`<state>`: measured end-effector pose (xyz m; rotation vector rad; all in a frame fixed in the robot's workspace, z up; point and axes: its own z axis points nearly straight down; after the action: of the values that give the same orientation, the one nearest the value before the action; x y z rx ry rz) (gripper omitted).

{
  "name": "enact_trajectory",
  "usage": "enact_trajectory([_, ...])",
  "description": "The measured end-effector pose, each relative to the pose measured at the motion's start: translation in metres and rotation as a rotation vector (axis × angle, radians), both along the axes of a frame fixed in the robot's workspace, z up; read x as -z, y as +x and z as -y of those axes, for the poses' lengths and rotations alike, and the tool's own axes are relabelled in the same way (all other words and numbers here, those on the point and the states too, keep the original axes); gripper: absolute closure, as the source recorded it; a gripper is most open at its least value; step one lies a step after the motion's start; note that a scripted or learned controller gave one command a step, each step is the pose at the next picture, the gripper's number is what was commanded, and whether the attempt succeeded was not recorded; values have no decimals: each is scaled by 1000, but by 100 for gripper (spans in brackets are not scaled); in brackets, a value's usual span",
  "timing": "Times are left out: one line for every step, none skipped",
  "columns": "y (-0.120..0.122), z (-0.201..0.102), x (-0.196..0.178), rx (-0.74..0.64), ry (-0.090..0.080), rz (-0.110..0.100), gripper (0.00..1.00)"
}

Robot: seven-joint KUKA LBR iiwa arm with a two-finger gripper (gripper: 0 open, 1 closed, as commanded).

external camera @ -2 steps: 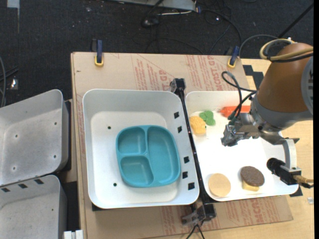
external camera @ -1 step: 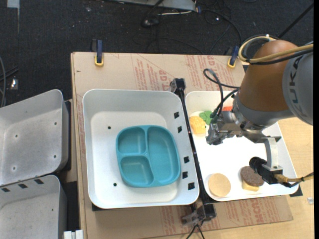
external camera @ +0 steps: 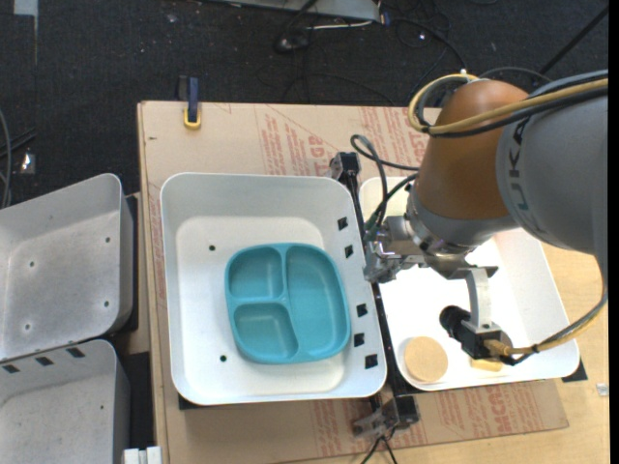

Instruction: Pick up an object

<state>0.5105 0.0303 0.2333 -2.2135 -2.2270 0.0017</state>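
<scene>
Hand [external camera: 384, 257] hovers over the left wall of the right bin [external camera: 542, 269]; spread or pressed together, I cannot tell. Tan disc [external camera: 426, 359] lies flat nearby in that bin; descending here could strike the wall and miss.

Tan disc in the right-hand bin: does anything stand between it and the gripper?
Nothing visible does. The tan disc lies flat on the white floor of the right bin near its front rim, and the gripper hangs over that bin's left side, by the divider. The teal plate sits apart in the left bin.
</scene>
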Motion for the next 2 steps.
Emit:
enact_trajectory([-11, -46, 8, -1, 0, 0, 100])
enact_trajectory([-7, -69, -6, 1, 0, 2, 100])
